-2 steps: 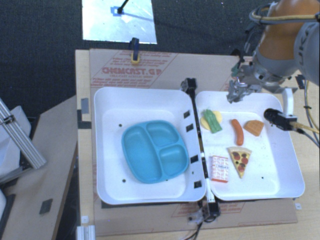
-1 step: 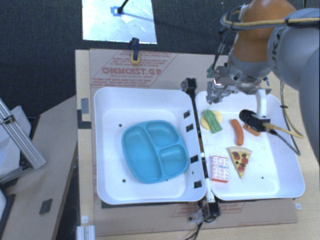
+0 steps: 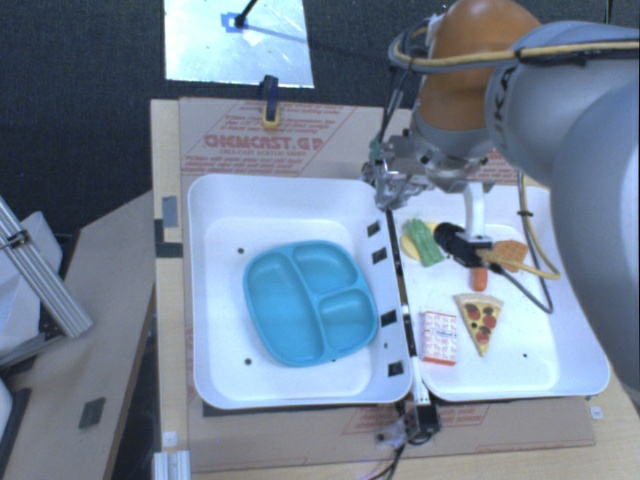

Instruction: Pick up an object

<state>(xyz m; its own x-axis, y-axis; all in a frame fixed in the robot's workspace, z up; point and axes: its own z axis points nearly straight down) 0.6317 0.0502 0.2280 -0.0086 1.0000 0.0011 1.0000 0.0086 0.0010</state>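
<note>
Gripper (image 3: 388,190) low over back-left corner of right bin (image 3: 570,363), just beside divider wall. How wide it stands: cannot tell. No object seen in its grasp.

Nearest candidate is green-yellow toy vegetable (image 3: 420,241), just in front of gripper.

Likely risks:
- tip strikes bin wall
- descent lands on bare floor, misses vegetable
- smooth rounded plastic slips out

Pizza slice (image 3: 481,320) is thin flat wedge, hard to pinch. Red-white packet (image 3: 438,336) is flat, near divider. Blue divided plate (image 3: 310,300) in left bin (image 3: 215,268) is glossy, rigid.
</note>
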